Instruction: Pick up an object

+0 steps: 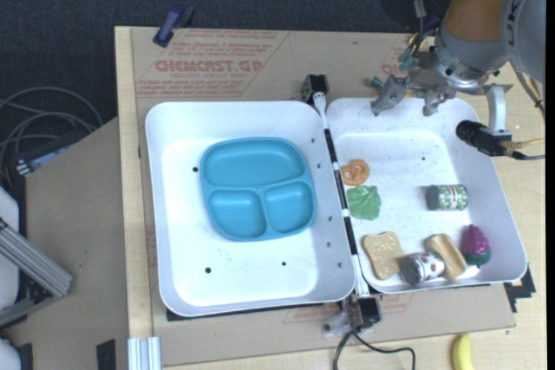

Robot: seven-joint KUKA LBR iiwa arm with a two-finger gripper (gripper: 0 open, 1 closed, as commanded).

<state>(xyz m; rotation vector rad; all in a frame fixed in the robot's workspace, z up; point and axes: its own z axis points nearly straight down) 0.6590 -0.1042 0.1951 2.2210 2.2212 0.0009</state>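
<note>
Camera view: the gripper [406, 102] hangs above the right bin's [507, 221] far rim, fingers [382, 102] spread wide with nothing between them. All 7 objects lie nearer the camera, apart from it: 1 pretzel [354, 172], 1 lettuce leaf [364, 202], 1 can [447, 197], 1 toast slice [381, 253], 1 bread roll [445, 252], 1 small bottle [420, 268], 1 grape bunch [474, 244]. The left bin [169, 230] holds 1 blue tray [257, 189].

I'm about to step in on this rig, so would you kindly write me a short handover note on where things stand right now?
Gripper: open, holding nothing, above the far rim of the right white bin.
Right bin holds: orange pretzel, green leafy toy, small green-banded can, tan toast slice, second small can, tan bread roll, purple grapes.
Left white bin: blue divided plate.
Done: nothing picked.
Left: descend, grasp one object, lift.
</note>
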